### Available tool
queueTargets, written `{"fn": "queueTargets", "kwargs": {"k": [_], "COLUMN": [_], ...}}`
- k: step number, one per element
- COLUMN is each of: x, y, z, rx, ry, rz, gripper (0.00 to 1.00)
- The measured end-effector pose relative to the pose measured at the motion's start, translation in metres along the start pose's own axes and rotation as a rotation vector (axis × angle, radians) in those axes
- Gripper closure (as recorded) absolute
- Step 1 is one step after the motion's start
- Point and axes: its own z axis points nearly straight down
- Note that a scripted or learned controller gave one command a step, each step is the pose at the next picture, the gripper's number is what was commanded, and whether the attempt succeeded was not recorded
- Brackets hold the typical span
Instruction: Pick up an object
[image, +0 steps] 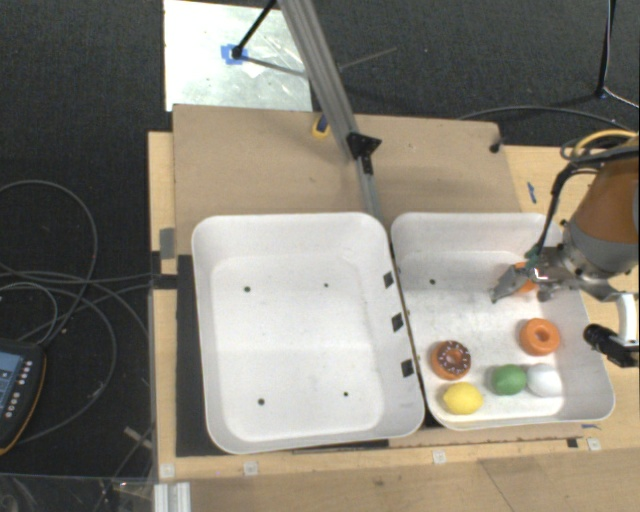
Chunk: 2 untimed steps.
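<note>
White plastic right bin (440, 245) leaves open floor left of the two-finger gripper (512, 284), whose fingers perhaps pinch something orange, unclear.

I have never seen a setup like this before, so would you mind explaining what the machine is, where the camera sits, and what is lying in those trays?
This is a single picture from a camera fixed above a workbench, looking down at a slant. The machine is a robot arm, grey with an orange band, reaching in from the right edge. At its end is a two-finger gripper, hanging over the right bin.

Two shallow white bins sit side by side. The left bin shows just a few small dark dots on its floor. In the right bin, near its front, lie five small items: a brown frosted doughnut, an orange ring, a green ball, a white ball and a yellow lemon-like object.

Something orange shows at the gripper's tip, but I cannot tell whether it holds anything.
</note>
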Motion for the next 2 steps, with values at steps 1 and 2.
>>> {"fn": "queueTargets", "kwargs": {"k": [1,2], "x": [0.0,0.001], "y": [0.001,0.001], "z": [-0.01,-0.054], "rx": [-0.001,-0.002], "ry": [0.0,0.0], "rz": [-0.002,-0.002], "gripper": [1.0,1.0]}}
